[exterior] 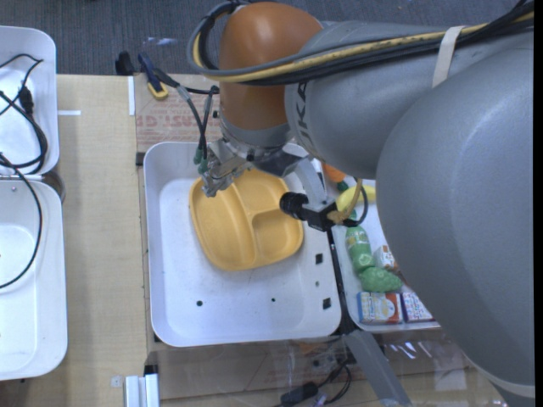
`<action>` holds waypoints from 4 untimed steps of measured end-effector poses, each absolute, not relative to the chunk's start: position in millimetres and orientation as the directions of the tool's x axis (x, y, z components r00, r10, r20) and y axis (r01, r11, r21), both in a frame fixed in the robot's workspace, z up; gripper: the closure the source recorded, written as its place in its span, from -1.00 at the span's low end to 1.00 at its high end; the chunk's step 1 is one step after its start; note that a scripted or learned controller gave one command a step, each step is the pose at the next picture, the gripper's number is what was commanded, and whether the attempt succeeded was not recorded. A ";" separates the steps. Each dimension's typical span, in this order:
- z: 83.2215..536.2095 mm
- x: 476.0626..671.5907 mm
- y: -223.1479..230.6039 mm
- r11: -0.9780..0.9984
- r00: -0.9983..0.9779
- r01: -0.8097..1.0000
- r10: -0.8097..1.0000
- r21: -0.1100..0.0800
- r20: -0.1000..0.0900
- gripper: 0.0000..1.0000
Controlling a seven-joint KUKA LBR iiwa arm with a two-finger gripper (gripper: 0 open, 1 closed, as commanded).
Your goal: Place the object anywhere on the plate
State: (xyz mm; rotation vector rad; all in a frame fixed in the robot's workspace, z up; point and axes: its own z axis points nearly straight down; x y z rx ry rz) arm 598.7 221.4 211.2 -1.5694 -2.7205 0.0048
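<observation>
A yellow divided plate point(246, 227) lies in the upper half of the white bin point(229, 312) in the middle of the view. My gripper point(214, 176) hangs over the plate's upper left rim, under the orange band of the arm point(254, 58). Nothing can be made out in the gripper. To the right, in the neighbouring bin, lie a green object point(366, 261), a yellow object point(348, 200) and a bit of something orange point(336, 175), mostly hidden by the arm.
A small printed carton point(387, 306) sits at the near end of the right bin. The grey arm body point(458, 185) covers most of that bin. White trays with black cables point(21, 134) stand at the far left.
</observation>
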 end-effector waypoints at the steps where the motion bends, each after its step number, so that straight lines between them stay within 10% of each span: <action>1: 257.4 509.0 190.0 0.543 -0.543 0.840 0.840 -0.003 -0.001 1.00; 2: 354.5 503.5 130.4 0.546 -0.546 0.838 0.838 0.000 -0.002 1.00; 3: 354.4 503.4 130.7 0.546 -0.546 0.837 0.837 -0.001 -0.002 -1.00; 4: 362.7 504.7 130.3 0.547 -0.547 0.837 0.837 -0.002 -0.004 1.00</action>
